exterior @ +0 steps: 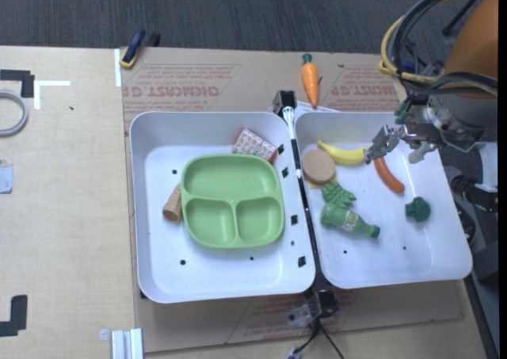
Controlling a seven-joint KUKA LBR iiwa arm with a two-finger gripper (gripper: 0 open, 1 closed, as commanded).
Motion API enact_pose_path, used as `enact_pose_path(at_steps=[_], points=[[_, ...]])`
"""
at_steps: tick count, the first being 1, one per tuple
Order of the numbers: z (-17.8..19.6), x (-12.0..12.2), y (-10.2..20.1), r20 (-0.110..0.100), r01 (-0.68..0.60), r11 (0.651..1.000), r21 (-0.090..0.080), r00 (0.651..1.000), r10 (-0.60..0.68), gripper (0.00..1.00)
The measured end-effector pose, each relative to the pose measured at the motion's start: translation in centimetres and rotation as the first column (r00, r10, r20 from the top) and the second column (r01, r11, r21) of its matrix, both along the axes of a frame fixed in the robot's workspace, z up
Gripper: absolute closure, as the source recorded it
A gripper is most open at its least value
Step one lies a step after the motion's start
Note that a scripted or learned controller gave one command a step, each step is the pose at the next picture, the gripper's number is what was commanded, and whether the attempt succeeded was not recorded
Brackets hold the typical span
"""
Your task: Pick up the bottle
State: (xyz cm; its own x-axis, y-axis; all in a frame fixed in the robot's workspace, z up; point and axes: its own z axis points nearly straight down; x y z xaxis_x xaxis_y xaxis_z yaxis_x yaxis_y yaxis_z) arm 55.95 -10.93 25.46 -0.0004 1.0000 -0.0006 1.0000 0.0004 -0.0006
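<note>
The green bottle [351,223] lies on its side in the right bin [444,266], near the bin's left-middle, its neck pointing right. A green leafy toy [337,193] touches its upper end. My gripper [398,148] hangs over the upper right part of that bin, well up and right of the bottle. Its fingers are open and hold nothing. One fingertip [379,147] is by the banana's right end, and the orange sausage [389,175] lies just below the gripper.
A yellow banana [341,153], a tan round disc [318,166] and a small broccoli [417,208] share the right bin. The left bin [150,270] holds a green divided plate [234,200], a cone [172,205] and a patterned packet [253,143]. A toy carrot [309,80] lies behind the bins.
</note>
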Motion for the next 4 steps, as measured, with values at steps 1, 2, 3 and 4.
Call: enact_pose_path(at_steps=[1, 2, 3, 4], points=[[-5.7, -2.6, 5.5, -0.001, 0.147, 0.989, 0.0, 0.989, -0.147, 0.0], [-4.8, -2.6, 5.4, -0.001, 0.149, 0.989, -0.001, 0.989, -0.149, 1.0], [-0.3, -7.2, 9.2, -0.001, 0.048, 0.999, 0.0, 0.999, -0.048, 1.0], [-1.5, -8.2, 9.8, -0.002, 0.026, 1.0, 0.0, 1.0, -0.026, 1.0]])
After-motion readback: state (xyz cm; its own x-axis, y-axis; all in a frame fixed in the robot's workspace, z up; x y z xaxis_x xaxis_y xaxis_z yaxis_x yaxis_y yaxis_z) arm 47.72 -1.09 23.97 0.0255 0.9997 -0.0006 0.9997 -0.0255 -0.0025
